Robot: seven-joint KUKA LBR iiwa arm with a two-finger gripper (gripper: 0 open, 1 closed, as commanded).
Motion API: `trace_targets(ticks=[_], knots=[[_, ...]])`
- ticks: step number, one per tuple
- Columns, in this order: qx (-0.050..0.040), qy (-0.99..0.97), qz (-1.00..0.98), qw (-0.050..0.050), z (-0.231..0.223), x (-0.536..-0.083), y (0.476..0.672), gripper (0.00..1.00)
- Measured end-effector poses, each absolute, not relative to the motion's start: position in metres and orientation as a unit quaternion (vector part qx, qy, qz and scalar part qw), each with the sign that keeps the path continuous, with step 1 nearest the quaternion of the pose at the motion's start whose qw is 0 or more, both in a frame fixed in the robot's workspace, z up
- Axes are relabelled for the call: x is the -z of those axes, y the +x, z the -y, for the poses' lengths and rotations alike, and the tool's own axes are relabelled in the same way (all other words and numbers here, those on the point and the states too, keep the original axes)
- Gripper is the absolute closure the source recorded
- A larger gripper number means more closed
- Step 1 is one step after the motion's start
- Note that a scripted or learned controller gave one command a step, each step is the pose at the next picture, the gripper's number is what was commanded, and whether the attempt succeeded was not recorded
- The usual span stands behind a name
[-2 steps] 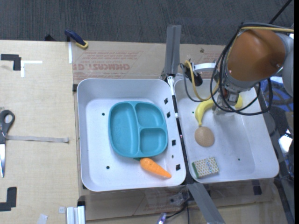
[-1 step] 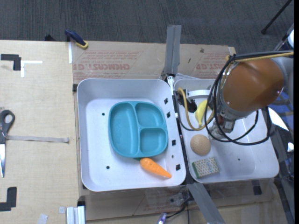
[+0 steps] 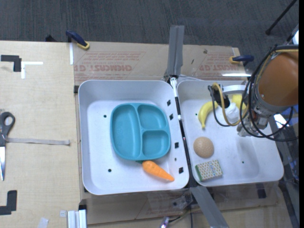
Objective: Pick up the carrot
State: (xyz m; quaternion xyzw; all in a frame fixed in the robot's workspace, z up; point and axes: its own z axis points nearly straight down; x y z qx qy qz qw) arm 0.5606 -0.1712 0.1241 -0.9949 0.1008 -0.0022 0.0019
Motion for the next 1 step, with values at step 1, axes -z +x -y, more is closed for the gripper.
trace_targets(ticks=[1], knots=[[0.0056,-0.995,-0.103,0.004,0.2211,-0.2079,0.5487,1.0]])
